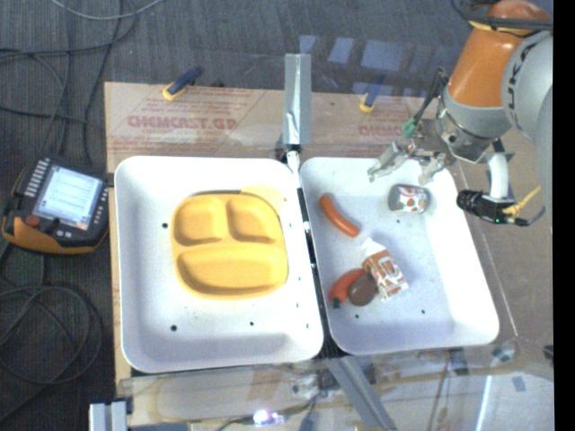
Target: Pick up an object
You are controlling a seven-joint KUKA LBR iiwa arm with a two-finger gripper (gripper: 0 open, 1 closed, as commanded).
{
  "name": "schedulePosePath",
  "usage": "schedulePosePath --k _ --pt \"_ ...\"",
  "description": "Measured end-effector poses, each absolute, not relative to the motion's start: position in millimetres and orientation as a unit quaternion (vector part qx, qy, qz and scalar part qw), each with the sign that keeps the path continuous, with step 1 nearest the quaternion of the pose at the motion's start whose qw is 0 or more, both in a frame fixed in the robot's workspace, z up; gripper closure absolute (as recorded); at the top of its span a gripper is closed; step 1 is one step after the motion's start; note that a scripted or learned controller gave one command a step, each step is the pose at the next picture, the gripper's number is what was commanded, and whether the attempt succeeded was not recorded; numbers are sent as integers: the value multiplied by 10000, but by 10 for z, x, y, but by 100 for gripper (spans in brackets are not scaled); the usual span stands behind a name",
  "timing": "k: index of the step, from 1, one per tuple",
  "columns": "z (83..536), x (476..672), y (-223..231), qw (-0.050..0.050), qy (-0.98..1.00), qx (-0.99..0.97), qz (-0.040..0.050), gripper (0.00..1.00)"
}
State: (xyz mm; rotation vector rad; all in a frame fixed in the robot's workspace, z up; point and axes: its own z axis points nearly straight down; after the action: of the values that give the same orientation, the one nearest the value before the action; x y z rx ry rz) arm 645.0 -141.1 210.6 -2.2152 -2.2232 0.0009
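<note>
Objects for picking lie in the right bin [467,308]: a small can [410,198] with a red-and-white label rests just below the tool [409,162], apart from it. The tool hangs over that bin's upper edge, fingers spread wide and holding nothing. Farther down and to its left lies an orange sausage [339,215]; lower still, a patterned carton [384,273] touches a brown disc [361,293] and a red pepper [342,286]. The left bin [144,330] holds a yellow divided tray [230,244].
</note>
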Motion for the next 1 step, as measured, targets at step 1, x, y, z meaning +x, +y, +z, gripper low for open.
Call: schedulePosePath --k 1 --pt "1246 6531 -1762 -148 -7606 -6490 -77 0"
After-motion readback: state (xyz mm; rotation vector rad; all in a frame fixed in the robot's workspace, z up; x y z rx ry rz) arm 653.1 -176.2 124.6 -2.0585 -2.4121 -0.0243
